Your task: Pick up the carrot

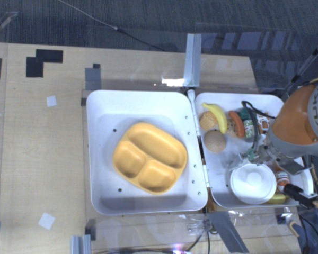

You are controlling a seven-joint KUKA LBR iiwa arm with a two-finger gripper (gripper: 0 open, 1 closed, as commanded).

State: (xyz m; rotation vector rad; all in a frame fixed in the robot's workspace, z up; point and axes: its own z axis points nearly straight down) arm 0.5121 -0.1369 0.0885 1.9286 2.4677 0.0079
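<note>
Carrot (pixel 236 123) spotted in the right bin (pixel 225 168), in its far half, lying loose on the white floor with its length running roughly from far to near. Found a banana (pixel 215 115) just left of it, curved, with the far ends close together; could not tell whether touching. Noted a tan roll (pixel 207 121) tucked against the banana's left side, and a brown ball (pixel 214 141) just nearer than that, close to the bin's left wall. Saw a green-labelled can (pixel 249 127) just right of the carrot, pressed close beside it.

Found the gripper (pixel 256 153) on the near side of the can, low over the bin floor, near the carrot but apart from it. Could not tell whether spread or pressed together: too small and too blurred to judge. Traced the arm (pixel 299 121) back toward the right, with its orange band looming over the bin's right wall.

Noted a white bowl (pixel 253 182) at the near side of the same bin, upright, just beside the gripper. Saw a small orange-topped jar (pixel 282 180) right of the bowl and a yellow piece (pixel 275 198) peeping out at the bowl's near right edge; could not tell what kind.

Marked the left bin (pixel 100 142) alongside, bearing a yellow tray (pixel 150 156) of three compartments, set at a slant near its middle.
</note>
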